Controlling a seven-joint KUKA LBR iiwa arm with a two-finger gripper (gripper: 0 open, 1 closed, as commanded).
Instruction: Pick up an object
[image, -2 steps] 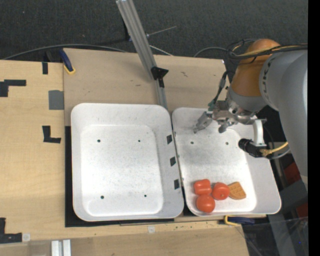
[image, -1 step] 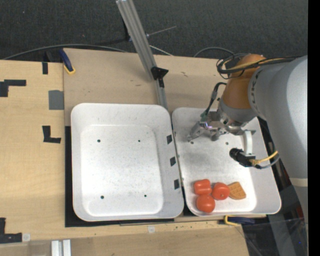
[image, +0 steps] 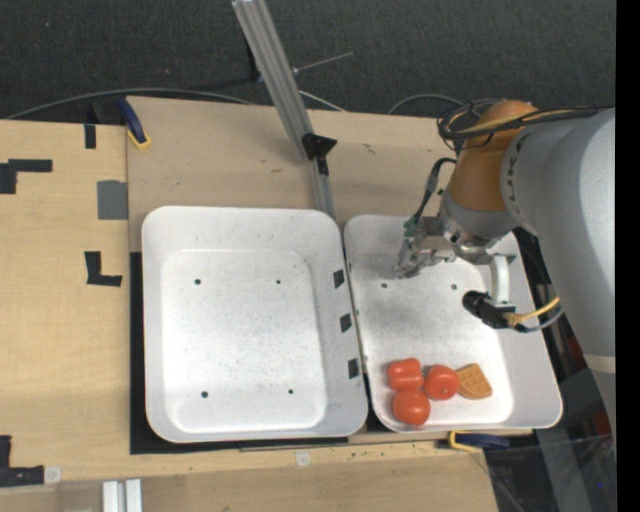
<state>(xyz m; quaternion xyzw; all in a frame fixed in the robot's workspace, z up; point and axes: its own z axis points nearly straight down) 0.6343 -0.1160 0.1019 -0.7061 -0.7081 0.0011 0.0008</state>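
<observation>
I see the gripper (image: 412, 262), grasp state unclear, low over the right bin's (image: 440, 310) speckled floor, well apart from three round red tomatoes (image: 412, 388).

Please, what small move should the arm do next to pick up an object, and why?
Probably shift the tool toward the near end of the right bin. It sits over the far part of that bin with nothing under it, while the three red pieces and the orange piece lie clustered at the bin's near end.

Three red tomatoes (image: 411, 388), one orange cracker (image: 474, 381)
</observation>
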